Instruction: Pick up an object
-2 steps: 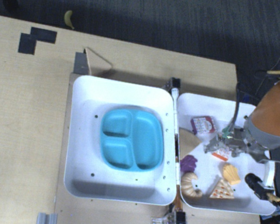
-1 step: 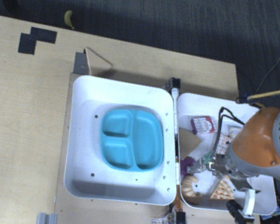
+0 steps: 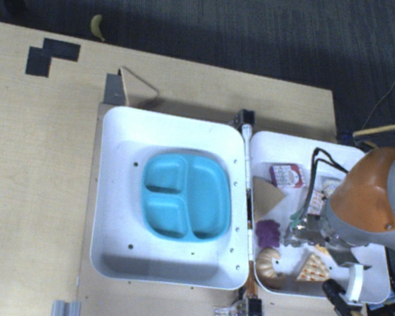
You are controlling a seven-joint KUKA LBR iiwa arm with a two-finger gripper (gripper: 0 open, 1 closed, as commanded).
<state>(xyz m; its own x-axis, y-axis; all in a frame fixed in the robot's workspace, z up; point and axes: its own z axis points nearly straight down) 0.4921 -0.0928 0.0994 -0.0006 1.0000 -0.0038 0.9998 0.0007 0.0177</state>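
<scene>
Two white bins (image 3: 114,200) sit on wood; gripper (image 3: 302,232) hangs over, perhaps touching, right-bin clutter; its grasp unreadable.

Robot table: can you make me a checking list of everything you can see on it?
Surface: tan bench bearing two white bins side by side.
Job's things: right bin holds a purple piece, a small red-and-white packet, a brown round thing and a waffle-patterned wedge.
Clutter: left bin holds a blue divided tray.
Hand: hand low in the right bin beside the purple piece.
Cables: black cable on the arm.
Surroundings: dark carpet, yellow scrap.
</scene>
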